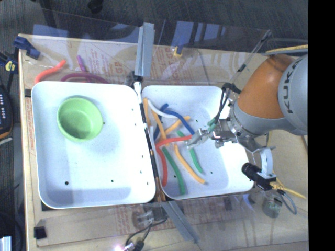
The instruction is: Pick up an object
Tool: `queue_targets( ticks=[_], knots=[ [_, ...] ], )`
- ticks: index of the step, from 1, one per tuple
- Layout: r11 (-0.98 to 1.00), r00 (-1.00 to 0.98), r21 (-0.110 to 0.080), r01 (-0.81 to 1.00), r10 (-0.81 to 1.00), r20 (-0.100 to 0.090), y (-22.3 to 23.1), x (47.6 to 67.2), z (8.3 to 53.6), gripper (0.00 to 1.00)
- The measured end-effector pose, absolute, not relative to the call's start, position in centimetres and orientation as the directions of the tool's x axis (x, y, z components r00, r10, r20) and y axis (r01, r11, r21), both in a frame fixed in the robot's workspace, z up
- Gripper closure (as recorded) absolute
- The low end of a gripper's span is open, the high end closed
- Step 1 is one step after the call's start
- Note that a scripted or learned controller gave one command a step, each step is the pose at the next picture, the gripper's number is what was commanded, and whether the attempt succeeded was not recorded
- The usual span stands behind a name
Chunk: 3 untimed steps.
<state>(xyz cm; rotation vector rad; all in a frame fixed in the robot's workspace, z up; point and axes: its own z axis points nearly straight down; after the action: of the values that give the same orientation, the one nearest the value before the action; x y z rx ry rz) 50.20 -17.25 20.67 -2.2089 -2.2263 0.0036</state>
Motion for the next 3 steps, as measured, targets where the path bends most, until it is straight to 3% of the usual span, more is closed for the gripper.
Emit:
queue_targets(
  ticks=[1, 2, 3],
  knots=[
    [0.082, -0.082, -0.004, 0.997, 0.997, 0.002, -18.1, 61.8, 11.2, 0.00],
    [0.171, -0.171, 0.000, 0.985, 0.985, 0.002, -15.2, 65.8, 9.4, 0.00],
    [0.211, -0.211, 0.014, 0.977, 0.977, -0.006, -16.8, 60.9, 9.9, 0.00]
  ],
)
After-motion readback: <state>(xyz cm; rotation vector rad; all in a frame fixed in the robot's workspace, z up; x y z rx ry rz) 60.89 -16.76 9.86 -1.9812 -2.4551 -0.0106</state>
